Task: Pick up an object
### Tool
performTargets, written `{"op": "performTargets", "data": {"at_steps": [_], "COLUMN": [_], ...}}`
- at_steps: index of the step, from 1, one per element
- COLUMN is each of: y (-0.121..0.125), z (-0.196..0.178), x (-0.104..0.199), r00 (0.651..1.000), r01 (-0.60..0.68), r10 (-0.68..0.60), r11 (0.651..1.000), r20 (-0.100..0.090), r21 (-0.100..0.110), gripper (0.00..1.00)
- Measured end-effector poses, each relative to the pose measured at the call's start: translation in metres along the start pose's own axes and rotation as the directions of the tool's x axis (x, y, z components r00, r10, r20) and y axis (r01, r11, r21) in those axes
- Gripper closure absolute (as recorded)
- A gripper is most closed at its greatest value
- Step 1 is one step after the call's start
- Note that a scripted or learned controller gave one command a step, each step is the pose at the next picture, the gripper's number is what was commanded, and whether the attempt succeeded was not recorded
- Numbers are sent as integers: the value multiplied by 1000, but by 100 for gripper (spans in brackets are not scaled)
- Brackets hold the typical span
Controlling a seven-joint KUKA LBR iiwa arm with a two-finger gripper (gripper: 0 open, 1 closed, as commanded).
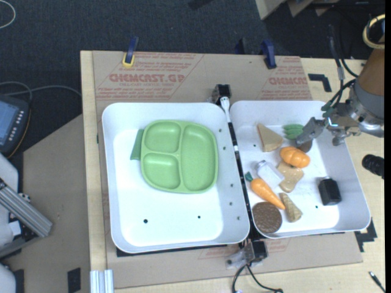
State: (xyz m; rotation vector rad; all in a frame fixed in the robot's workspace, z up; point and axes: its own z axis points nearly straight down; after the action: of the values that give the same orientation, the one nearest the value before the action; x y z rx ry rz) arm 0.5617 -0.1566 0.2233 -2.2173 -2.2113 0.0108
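Gripper (319,133), jaws spread and bare, hangs over the right bin (357,191) above orange (294,157), cheese wedge (269,137), carrot (266,191)

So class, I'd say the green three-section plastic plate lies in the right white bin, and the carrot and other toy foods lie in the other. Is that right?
Not quite. The camera view shows the green three-section plastic plate in the left white bin; the orange toy carrot and other toy foods lie in the right white bin.
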Motion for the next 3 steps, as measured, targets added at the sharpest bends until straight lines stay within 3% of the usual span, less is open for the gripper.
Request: {"op": "performTargets", "data": {"at_steps": [1,3], "y": [3,2], "z": [-7,83], "x": [0,-9], "r00": [1000,1000], "r01": [3,2], "r10": [-3,-2], "r11": [1000,1000], "r20": [3,0], "r21": [-13,-6], "gripper": [0,0]}}
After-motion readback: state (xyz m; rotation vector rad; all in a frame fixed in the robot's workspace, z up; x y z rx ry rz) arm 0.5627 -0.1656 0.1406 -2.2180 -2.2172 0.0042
